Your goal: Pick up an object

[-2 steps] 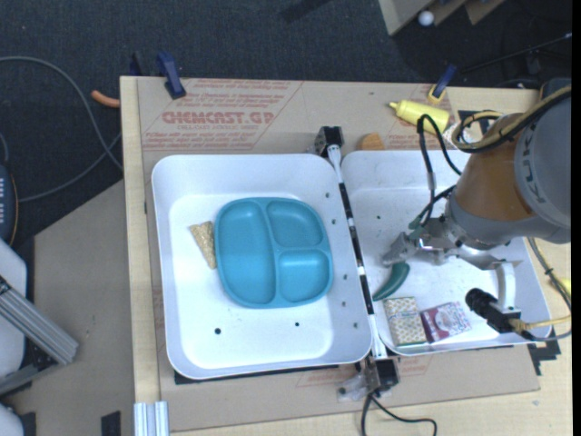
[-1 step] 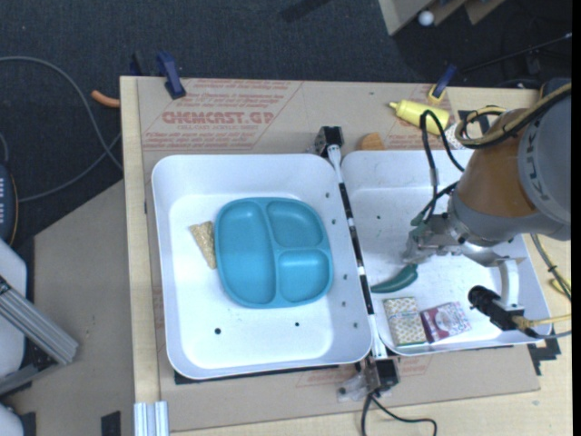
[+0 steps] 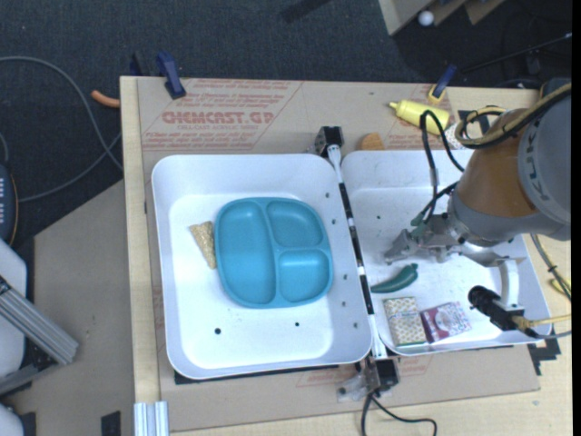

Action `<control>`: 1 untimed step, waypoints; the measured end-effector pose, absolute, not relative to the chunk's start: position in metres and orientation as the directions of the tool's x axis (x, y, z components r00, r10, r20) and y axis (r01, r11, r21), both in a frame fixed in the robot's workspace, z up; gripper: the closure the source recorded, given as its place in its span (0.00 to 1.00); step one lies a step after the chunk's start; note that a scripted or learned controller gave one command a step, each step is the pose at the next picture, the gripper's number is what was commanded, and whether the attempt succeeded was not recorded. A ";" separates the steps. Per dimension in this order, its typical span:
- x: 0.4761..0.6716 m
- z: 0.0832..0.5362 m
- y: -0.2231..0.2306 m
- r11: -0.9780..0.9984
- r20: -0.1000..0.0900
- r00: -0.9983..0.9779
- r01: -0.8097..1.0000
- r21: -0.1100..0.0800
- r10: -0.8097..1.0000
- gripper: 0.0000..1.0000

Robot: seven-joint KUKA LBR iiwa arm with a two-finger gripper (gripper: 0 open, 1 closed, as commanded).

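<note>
Right bin [image 3: 386, 173]: the gripper [image 3: 406, 246] is low over the white floor, roughly mid-bin, at the end of the grey arm [image 3: 508, 175], which reaches in from the right. The view does not show whether the gripper is open or closed, and nothing can be seen held in it.

Green item [image 3: 396, 280], curved and pod-shaped: lies flat on the bin floor just nearside of the gripper, close to it. Contact cannot be confirmed. Its left end is near the divider between the bins.

Patterned packet [image 3: 405, 321]: lies further to the nearside of the gripper, beyond the green item, against the bin's near rim. Red and white packet [image 3: 445, 320]: just beside the patterned packet, nearside and to the right of the gripper.

Left bin [image 3: 182, 198]: a blue divided plate [image 3: 272, 251] sits at its middle, well to the left of the gripper and across the divider. A tan piece [image 3: 203, 239] shows at the plate's far left edge, partly under it.

Both bins rest on the bench [image 3: 218, 116].
</note>
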State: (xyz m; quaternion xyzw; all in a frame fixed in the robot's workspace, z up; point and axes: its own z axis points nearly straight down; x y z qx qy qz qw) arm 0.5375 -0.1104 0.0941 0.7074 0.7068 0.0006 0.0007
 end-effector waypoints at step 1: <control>0.585 0.131 -0.172 0.000 -0.002 0.000 1.000 0.002 1.000 0.00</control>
